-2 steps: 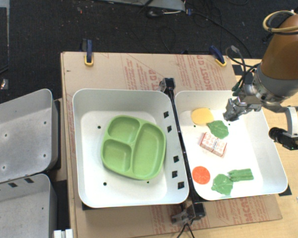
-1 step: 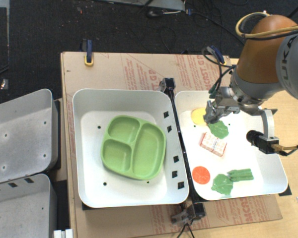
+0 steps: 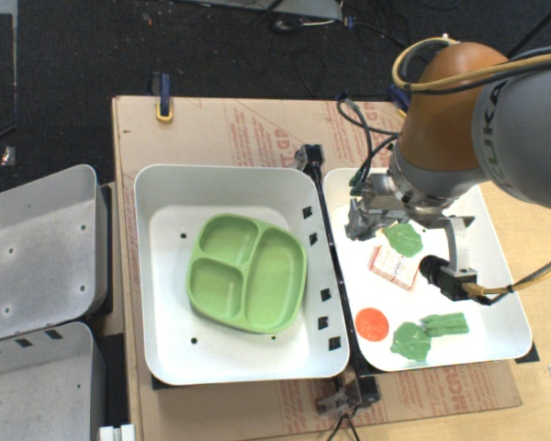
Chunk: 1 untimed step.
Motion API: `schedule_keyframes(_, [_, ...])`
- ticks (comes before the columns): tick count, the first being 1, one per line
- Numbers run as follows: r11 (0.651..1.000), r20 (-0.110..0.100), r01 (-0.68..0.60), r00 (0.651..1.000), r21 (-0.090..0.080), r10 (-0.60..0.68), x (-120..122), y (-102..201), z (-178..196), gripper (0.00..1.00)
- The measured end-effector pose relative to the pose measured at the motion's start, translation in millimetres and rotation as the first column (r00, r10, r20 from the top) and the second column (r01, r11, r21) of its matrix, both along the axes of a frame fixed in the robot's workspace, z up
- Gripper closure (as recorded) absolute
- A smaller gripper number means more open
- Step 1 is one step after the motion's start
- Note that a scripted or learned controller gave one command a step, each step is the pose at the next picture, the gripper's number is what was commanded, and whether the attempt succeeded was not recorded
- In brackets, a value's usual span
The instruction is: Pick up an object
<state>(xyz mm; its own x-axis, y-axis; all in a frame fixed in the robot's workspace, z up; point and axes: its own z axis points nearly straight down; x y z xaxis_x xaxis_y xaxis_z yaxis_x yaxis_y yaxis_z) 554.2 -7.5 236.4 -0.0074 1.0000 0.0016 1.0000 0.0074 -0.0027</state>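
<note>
Orange-banded wrist bent down from the right, my claw (image 3: 378, 217) hangs low over the right bin (image 3: 505, 333), just beside a green leafy piece (image 3: 403, 238) lying there; my own wrist hides the tips, so I cannot tell their state. A green divided plate (image 3: 248, 272) sits in the left bin (image 3: 165, 200) on the brown table (image 3: 220, 127).

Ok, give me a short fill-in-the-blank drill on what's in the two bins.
1. The left bin holds a green ____ with three compartments.
2. The orange disc lies in the ____ bin.
3. The gripper hangs over the ____ bin.
4. The colour of the tray is ____.

Missing words: tray; right; right; green.
</note>
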Motion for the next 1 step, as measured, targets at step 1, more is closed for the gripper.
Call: schedule_keyframes(1, [1.000,0.001,0.001,1.000,-0.001,-0.001,-4.0,43.6,-5.2,1.00])
